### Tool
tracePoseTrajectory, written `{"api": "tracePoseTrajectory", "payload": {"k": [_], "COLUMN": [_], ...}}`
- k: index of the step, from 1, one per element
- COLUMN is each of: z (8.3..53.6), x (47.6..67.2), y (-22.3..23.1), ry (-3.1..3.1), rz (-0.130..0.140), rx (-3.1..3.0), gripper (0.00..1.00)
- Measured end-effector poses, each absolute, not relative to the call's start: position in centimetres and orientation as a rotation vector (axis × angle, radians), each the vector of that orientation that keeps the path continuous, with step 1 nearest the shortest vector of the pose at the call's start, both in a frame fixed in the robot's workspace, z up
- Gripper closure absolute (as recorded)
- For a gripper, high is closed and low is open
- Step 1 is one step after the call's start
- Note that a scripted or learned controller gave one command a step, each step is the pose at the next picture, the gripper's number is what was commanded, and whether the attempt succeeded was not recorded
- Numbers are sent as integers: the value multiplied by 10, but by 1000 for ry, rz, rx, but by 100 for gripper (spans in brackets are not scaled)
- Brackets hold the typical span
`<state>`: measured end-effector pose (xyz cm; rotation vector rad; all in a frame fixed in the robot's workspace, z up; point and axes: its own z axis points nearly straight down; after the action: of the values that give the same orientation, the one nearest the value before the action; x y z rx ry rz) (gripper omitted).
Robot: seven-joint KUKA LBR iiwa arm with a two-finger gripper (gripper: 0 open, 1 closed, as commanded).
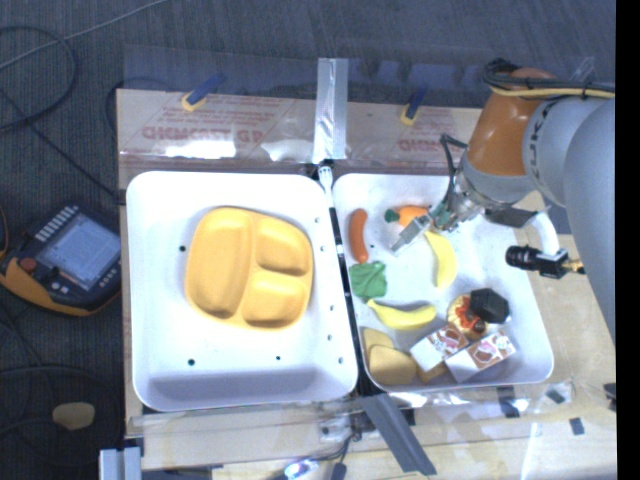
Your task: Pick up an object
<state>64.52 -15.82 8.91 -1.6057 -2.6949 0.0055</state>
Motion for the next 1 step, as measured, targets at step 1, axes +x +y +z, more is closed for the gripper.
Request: {"api": "tracePoseTrajectory", "payload": {"k": [1], "z": [100], "x": [647], "y": [-158], "ry": [-2700], "rz": [3], "rx": [-1607], "gripper": [100]}}
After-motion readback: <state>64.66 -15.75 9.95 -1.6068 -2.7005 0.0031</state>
